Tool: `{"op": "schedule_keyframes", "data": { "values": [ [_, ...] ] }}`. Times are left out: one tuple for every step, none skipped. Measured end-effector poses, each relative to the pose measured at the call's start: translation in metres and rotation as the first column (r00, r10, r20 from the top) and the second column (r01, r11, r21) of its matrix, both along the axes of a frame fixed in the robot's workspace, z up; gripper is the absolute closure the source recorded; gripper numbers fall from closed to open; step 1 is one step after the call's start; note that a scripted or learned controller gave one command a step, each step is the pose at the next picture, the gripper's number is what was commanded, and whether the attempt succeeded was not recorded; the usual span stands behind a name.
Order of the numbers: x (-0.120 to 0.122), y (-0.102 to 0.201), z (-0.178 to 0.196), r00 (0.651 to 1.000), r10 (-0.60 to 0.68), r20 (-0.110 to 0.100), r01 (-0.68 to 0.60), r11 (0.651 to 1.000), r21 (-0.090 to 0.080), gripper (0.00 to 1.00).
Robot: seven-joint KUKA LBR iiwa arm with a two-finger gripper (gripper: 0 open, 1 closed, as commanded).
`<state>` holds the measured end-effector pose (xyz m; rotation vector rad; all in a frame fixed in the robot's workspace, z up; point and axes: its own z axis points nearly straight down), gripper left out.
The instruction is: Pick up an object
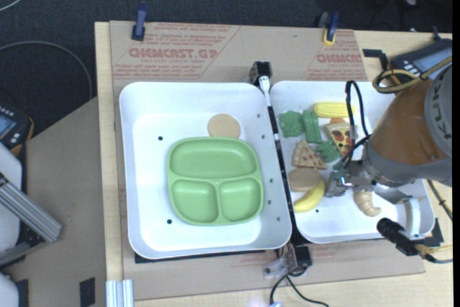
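Note:
The right bin (338,231) holds several toy foods: a yellow banana (309,199), a brown round piece (302,178), a pizza slice (309,154), a second pizza piece (339,132), a corn cob (329,110), green pieces (292,124) and a tan curled piece (368,203). My gripper (336,185) is low in this bin. It sits just right of the banana's upper end and below the green and pizza pieces. I see nothing lifted clear of the bin floor. The arm's grey and orange body hides the bin's right side.
The left bin (134,154) carries a green divided plate (214,180) and a tan disc (224,126) behind it. A black clip (261,72) sits where the bins meet at the back. Cables (352,104) loop off the arm over the right bin.

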<state>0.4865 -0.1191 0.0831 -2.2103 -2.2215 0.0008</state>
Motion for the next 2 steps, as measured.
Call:
{"op": "schedule_keyframes", "data": {
  "values": [
    [0.057,0.064,0.108,1.0,0.005,0.021,-0.005,1.0,-0.005,1.0],
    [-0.011,-0.004,-0.003,1.0,-0.013,-0.002,0.013,1.0,-0.003,1.0]
  ]
}}
